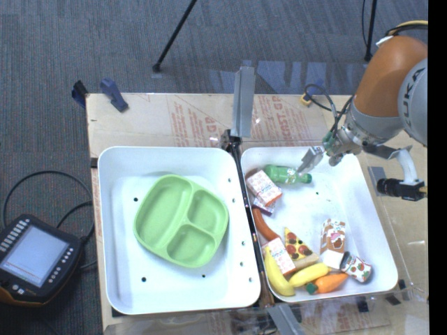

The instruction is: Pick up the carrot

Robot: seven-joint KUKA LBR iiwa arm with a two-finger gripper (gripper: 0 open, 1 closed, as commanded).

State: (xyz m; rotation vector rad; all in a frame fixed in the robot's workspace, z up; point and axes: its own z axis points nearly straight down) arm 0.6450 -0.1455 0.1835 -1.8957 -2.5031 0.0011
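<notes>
Orange plastic carrot (330,283) lies at the right white bin's (363,197) near corner, wedged beside a yellow banana (307,275), so we must cross the whole bin. Our gripper (312,158) hovers over the green bottle (286,175); whether its fingers are apart, we cannot tell.

Carrot (328,283): small orange toy w/ green top, lying flat, roughly horizontal, in the right bin's front right corner area. Green end points left, touching a yellow banana; tip end points right, next to a patterned red-white item.
</notes>
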